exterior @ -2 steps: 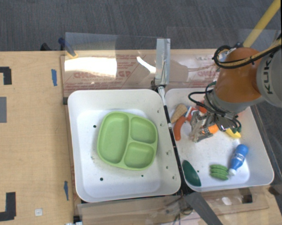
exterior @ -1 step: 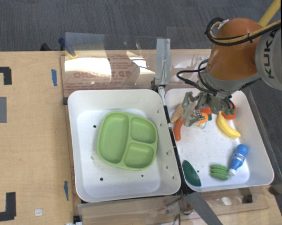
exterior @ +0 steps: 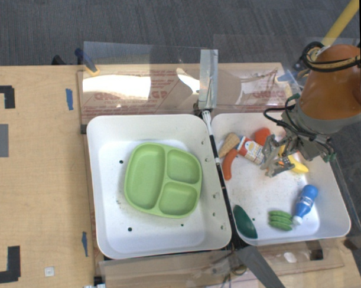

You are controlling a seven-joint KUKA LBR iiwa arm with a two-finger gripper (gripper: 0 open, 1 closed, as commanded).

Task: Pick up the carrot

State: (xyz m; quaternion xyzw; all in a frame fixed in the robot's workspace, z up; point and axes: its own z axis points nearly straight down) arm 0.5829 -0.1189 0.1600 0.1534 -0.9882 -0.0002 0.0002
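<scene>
Two shallow white bins side by side on wooden bench: left white bin [exterior: 105,190] holding light green three-compartment plastic plate [exterior: 163,180] at centre, right white bin [exterior: 331,221] holding the loose items. Grey arm with orange band [exterior: 332,82] entering at 2 o'clock of frame, two-finger gripper [exterior: 280,162] low over right bin, upper centre. Claw state not readable, metal parts cluttered together. Slim orange carrot [exterior: 229,164] lying at 9 o'clock of right bin, close to the divider wall, well apart from gripper, nothing gripping it. Tan bread-like piece [exterior: 228,144] just above carrot at 10 o'clock, touching or nearly touching. Small white-and-orange carton [exterior: 251,150] between carrot and gripper. Round red-orange item [exterior: 262,134] at 12 o'clock, beside carton. Yellow banana-shaped piece [exterior: 299,165] just beside gripper at 3 o'clock of it. Blue-and-white bottle [exterior: 304,203] at 4 o'clock of bin, tilted. Green ridged pod-shaped item [exterior: 280,219] at 6 o'clock, beside bottle's lower end. Dark green oval item [exterior: 245,222] at 7 o'clock, on front-left rim of bin.
</scene>
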